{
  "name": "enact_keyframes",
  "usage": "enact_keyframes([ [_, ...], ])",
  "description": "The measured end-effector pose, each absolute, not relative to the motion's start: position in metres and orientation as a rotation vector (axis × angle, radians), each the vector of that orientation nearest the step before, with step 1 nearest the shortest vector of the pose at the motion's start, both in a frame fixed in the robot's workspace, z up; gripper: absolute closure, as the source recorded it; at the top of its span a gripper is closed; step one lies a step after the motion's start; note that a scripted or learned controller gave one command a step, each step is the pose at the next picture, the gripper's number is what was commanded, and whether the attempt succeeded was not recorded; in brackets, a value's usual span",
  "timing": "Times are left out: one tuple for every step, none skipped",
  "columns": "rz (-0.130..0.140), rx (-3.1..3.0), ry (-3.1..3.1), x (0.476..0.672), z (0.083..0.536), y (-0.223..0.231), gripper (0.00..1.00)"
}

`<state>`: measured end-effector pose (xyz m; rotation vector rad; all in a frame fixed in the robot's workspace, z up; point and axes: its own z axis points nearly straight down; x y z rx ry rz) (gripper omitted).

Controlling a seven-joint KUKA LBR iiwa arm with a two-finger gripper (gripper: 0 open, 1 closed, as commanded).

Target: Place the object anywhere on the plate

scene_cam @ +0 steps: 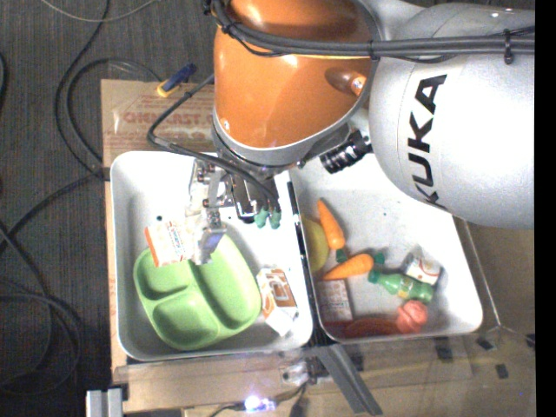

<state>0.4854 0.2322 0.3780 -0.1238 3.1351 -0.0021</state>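
Observation:
A green plate with divided compartments lies in the left bin. My gripper hangs over the plate's upper edge, reaching down from the orange wrist. A small orange-and-white carton rests just left of the gripper, against the plate's upper left rim. A second carton sits by the plate's right side. I see nothing clearly between the gripper's tips; the wrist hides much of it.
The right bin holds two carrots, a yellow piece, a green bottle, a small carton, a red item and a pinkish ball. The arm's big body covers both bins' far edges.

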Motion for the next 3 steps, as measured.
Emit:
enact_keyframes([
  [-0.002,-0.319,3.126,0.489,0.239,0.233,1.00],
  [0.004,-0.117,3.144,0.493,0.152,0.210,1.00],
  [0.011,-0.421,3.096,0.513,0.114,0.224,1.00],
])
